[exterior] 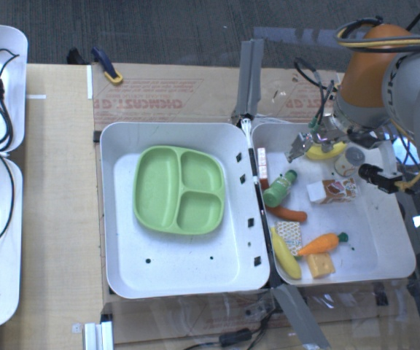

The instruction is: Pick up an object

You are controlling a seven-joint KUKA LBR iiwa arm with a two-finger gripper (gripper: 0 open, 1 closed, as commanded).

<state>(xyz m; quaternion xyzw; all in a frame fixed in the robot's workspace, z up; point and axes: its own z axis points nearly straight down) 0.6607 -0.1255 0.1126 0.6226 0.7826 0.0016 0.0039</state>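
Observation:
The right bin (379, 233) holds several toy foods. A small yellow banana (327, 150) lies at its back, directly under the arm's wrist. My gripper (306, 146) hangs low over the bin's back left part, touching or just beside that banana's left end. Nearby are a green bottle (278, 189), a red sausage (291, 214), a white and red carton (332, 190) and a pale cup (345, 163). Toward the front lie a carrot (318, 244), a long yellow banana (286, 254), an orange block (321, 266) and a checkered piece (289, 230).
The left bin (117, 217) holds a green divided plate (179, 190). A metal post (249, 79) rises behind the wall between the bins. Cables loop around the orange band (367, 64). A blue and yellow clamp (106, 65) lies on the cardboard behind.

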